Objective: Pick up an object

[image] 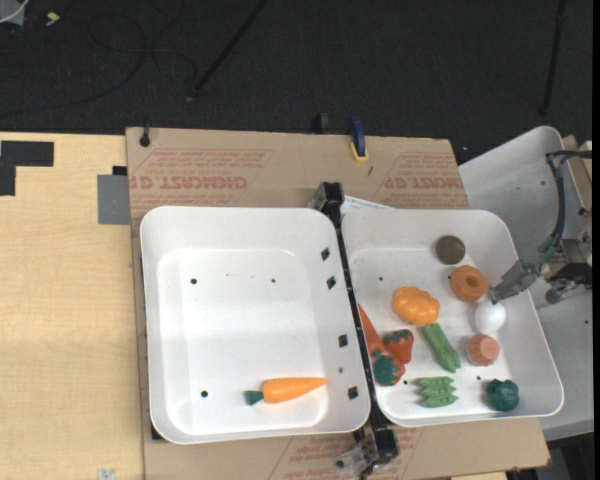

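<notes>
Nothing was lifted yet: the hand [502, 290] hovered at the right-hand white bin's [540, 348] right rim, its grip impossible to tell, near the white plastic egg [489, 318].

Two white bins [170, 268]: one carrot [288, 389] in the left, about ten toy foods [416, 305] in the right.

Just left of the gripper [508, 286] lies an orange ring [468, 283], with a white egg [490, 318] just below it. A yellow pepper [416, 305] sits farther left. An orange carrot [285, 390] lies flat, well apart, far left.
</notes>
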Robot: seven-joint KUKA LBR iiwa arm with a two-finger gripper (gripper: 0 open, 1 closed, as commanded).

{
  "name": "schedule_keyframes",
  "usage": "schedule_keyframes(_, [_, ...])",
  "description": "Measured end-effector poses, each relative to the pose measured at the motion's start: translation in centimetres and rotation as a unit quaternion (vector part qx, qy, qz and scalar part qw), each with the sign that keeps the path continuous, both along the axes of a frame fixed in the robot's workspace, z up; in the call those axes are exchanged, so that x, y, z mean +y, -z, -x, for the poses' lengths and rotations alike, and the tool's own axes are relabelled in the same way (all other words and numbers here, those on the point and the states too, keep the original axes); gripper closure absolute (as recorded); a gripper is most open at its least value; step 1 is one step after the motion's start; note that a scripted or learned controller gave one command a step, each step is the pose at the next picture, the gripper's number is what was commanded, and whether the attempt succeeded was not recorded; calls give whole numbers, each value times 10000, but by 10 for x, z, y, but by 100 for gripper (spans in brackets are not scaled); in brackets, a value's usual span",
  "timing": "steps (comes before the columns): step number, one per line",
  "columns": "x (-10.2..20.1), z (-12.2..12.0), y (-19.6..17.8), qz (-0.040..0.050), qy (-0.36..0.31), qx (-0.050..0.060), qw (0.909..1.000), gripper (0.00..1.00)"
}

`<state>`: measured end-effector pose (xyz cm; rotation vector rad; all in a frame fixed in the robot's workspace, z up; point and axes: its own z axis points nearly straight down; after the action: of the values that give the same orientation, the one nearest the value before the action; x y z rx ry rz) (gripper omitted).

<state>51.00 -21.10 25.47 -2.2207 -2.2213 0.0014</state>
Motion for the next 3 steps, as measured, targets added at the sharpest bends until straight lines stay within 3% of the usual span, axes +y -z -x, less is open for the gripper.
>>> schedule_keyframes(2, [27,6,77,-18,15,32,10000,0])
schedule_keyframes(3, [16,-33,171,-7,-19,0,10000,0])
